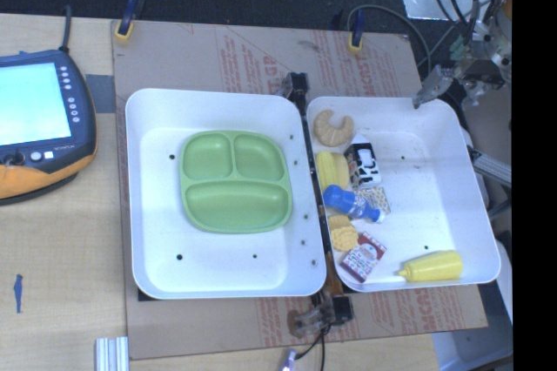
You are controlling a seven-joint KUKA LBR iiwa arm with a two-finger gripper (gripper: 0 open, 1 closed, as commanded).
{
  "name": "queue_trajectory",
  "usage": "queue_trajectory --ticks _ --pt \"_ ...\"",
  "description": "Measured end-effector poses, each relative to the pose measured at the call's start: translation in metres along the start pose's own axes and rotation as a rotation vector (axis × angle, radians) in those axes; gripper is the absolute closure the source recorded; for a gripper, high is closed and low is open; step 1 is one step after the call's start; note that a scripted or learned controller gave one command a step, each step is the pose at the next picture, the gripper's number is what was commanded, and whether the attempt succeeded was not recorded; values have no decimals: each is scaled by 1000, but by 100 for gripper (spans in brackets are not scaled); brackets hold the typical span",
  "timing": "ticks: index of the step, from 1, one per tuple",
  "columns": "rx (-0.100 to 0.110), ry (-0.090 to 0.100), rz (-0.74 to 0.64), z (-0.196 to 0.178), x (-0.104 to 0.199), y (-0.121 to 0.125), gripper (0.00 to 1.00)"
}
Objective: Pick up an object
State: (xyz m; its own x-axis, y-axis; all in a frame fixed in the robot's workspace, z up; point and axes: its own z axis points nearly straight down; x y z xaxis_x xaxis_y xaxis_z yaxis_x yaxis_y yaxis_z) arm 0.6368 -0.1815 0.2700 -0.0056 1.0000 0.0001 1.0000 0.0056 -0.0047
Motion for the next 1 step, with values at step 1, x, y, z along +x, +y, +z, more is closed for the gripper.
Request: queue_trajectory --ticks 1 --pt "3 0 -2 137 77 -22 0"
